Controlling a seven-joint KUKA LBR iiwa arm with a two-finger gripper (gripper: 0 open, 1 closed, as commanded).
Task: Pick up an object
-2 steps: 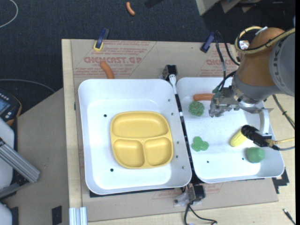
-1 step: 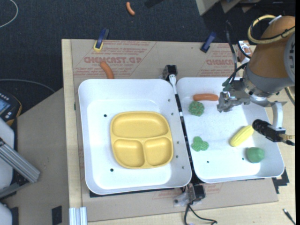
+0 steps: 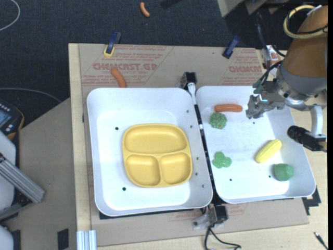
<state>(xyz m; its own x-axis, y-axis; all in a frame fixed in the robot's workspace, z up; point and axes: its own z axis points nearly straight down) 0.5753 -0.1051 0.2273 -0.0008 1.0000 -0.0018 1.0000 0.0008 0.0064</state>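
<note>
plate [image 3: 156, 155] in left bin [image 3: 99, 139], toys in right bin [image 3: 296, 139]

Even, fairly bright overhead light, no single hard source. The two shallow white plastic bins [image 3: 151, 100] are the brightest thing here, close to washed out on their floors, with faint grey shading along the inner walls. The yellow three-compartment plastic tray [image 3: 156, 154] shows soft highlights on its rims and only a weak shadow. The small toys in the right bin cast short, diffuse shadows. The dark blue carpet floor [image 3: 62, 14] swallows detail. Overall sharpness is modest, with a grainy, low-resolution look; the grey arm with orange band [image 3: 307, 51] looks slightly soft at the right.
</note>
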